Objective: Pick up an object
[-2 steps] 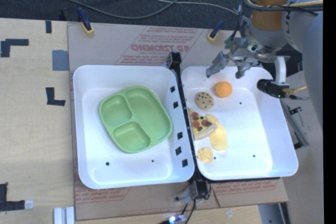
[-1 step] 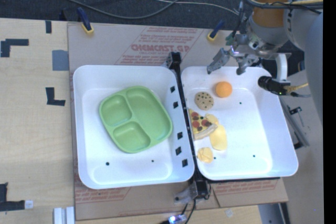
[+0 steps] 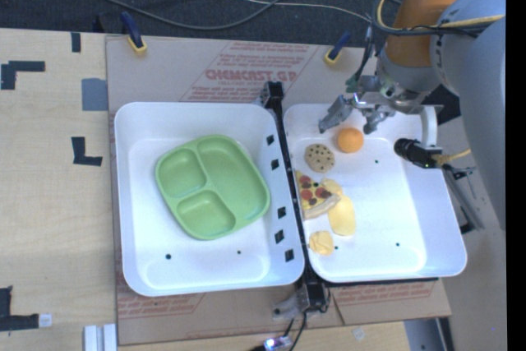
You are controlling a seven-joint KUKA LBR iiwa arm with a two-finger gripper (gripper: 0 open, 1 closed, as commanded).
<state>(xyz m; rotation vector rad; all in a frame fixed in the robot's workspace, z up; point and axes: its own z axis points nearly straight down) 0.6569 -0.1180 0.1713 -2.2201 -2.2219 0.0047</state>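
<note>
In the right bin [image 3: 411,226] an orange ball [image 3: 350,140] lies near the back left. My gripper [image 3: 353,118] hangs just above and behind it, open, one finger [image 3: 331,115] to its left and the other to its right, with nothing held between them. A round cookie [image 3: 319,157] lies left of the ball. Further forward lie a pizza slice [image 3: 316,195], a pale yellow piece [image 3: 342,216] and a small yellow piece [image 3: 321,242].
The left bin [image 3: 144,255] holds a green divided plate [image 3: 212,186]. A black clip strip [image 3: 281,177] runs between the two bins. Cables lie on the dark floor behind. The arm's grey body fills the upper right.
</note>
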